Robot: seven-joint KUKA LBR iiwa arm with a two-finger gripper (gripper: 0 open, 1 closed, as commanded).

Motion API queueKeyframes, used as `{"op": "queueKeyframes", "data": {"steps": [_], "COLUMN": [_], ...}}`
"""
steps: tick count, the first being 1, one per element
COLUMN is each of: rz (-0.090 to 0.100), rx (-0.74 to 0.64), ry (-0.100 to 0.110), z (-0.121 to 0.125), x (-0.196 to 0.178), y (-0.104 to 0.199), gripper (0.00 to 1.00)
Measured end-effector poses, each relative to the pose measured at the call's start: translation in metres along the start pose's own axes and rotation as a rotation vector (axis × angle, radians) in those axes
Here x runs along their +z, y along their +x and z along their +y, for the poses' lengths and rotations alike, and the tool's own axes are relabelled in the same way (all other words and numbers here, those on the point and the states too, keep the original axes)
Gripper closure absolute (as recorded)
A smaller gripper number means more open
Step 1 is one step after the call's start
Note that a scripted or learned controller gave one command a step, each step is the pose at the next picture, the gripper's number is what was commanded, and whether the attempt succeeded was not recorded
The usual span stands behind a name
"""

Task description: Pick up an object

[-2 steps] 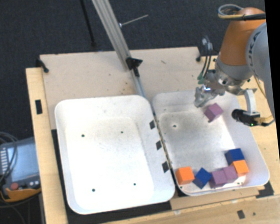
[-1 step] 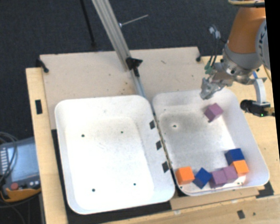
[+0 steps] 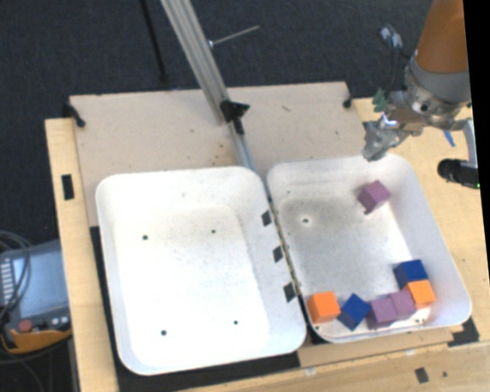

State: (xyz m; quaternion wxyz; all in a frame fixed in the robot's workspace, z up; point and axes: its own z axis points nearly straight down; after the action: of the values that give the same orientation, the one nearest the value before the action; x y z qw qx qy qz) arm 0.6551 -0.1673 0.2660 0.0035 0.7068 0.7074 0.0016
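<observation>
My gripper (image 3: 377, 145) hangs over the far right rim of the right bin (image 3: 335, 234), below the orange band of the arm. A purple block (image 3: 373, 196) lies tilted on the bin floor just in front of the gripper, apart from it. Along the bin's near edge sit an orange cube (image 3: 324, 306), a blue cube (image 3: 354, 309) and two purple blocks (image 3: 392, 308). A second orange cube (image 3: 421, 292) and a second blue cube (image 3: 410, 273) lie in the near right corner.
The left bin (image 3: 191, 265) lies beside the right one, with a thin divider between them. A slanted aluminium post (image 3: 201, 57) rises behind the bins. A grey pendant with cables (image 3: 26, 289) lies off the bench's left side.
</observation>
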Motion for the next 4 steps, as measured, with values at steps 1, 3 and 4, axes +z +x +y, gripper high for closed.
{"op": "queueKeyframes", "data": {"steps": [1,3,4], "rz": [0.003,0.004,0.003], "rx": [-0.003,-0.005,-0.005], "ry": [0.007,0.008,0.009], "z": [-0.016,-0.052,-0.071], "x": [0.014,0.018,0.026], "y": [0.049,0.155,0.196], "gripper": [1.0,1.0,1.0]}}
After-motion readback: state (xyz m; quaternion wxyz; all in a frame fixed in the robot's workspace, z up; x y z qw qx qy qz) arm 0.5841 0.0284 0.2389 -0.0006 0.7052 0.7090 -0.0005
